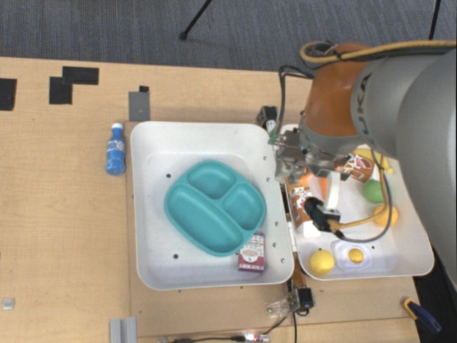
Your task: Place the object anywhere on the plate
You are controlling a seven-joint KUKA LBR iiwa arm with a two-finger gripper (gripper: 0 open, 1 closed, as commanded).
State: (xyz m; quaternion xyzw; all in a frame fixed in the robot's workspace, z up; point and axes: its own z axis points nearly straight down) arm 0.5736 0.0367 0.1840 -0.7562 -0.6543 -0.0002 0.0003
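Gripper [308, 191] low in right bin [410, 259], by its left wall, presumably picking; finger state indeterminate. Plate [214, 207] bare.

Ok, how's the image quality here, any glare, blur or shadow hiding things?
Camera view: lighting is even and soft, with mild glare on the left bin; the teal plate is sharp; the arm looms large and soft-edged, covering much of the right bin.
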